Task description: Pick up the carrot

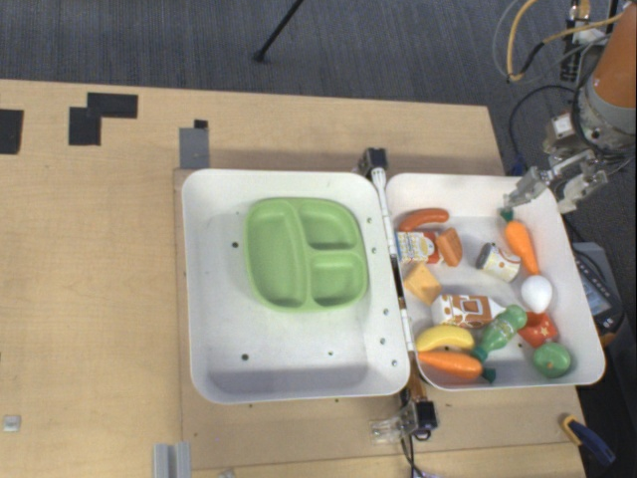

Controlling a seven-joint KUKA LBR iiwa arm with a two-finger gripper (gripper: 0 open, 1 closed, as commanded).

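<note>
**Above the right bin's far corner: approach step, nothing grasped**

At the far right corner of the right bin (587, 361) hangs the tool (550, 185), fingers spread apart and holding nothing; one fingertip (510, 210) shows a greenish pad, down over the bin's rim. Grey wrist and orange band rise up and to the right of it, cables looping beyond.

Just below the tool, slightly toward the bin's middle, lies the carrot (521, 246): orange, tapered, green top end nearest the tool, body slanting away from it along the bin's right side. Not touching the fingers; a gap shows between them.

Close neighbours of the carrot, going outward from the tool:
- small white carton (497, 260), touching or nearly touching its left flank
- white egg (536, 293) just past its pointed end
- red tomato (537, 329) and green round item (552, 358) farther along

Well away from the tool, across the bin: sausage (423, 218), cheese wedge (422, 285), banana (444, 339), and a second orange carrot-like piece (451, 363) at the near edge. Farther still, the left bin (214, 366) holds a green divided plate (304, 253).

Judgement: step in hand is the approach, pre-grasp. Next move calls for a short shift toward the carrot's middle, fingers turned to straddle its width, then descent. Carton crowding one flank may obstruct a finger.
</note>
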